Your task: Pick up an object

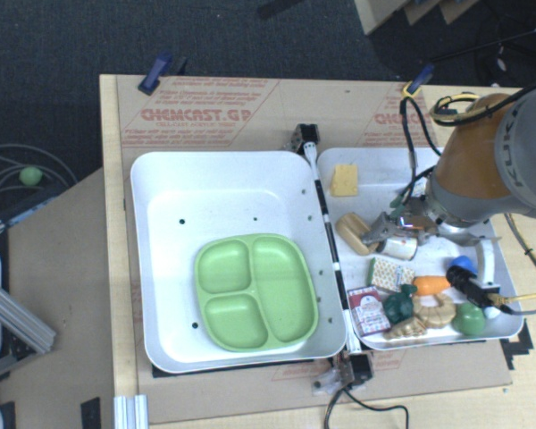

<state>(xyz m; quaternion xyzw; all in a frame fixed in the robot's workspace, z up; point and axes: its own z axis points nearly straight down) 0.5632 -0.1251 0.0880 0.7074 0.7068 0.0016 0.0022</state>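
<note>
Two white bins sit side by side on the counter (250, 114), and the gripper (395, 231) is down inside the right bin (375, 161), near that bin's middle. Whether its fingers are open or closed cannot be told; the metal parts there blur together. Nothing can be seen held between them.

Just to the gripper's left, touching or nearly touching it, lies a tan rounded block (352, 231), close to the wall that the two bins share. Directly below the gripper sits a pale patterned square piece (387, 274), just beside it. Farther toward the counter's back edge, apart from the gripper, a yellow cheese-like wedge (345, 180) lies alone in the right bin's rear part.

Toward the counter's front right corner the rest of the objects crowd together: an orange carrot-shaped piece (430, 285), a dark green lump (398, 307), a red-and-white box (368, 312), a tan pretzel-like piece (425, 318), a green ball (469, 319) and a small blue object (463, 265).

The grey arm with its orange band (473, 164) comes in over the counter's right edge above the right bin.

In the left bin (161, 195) lies a light green divided tray (254, 290), toward the front.
</note>
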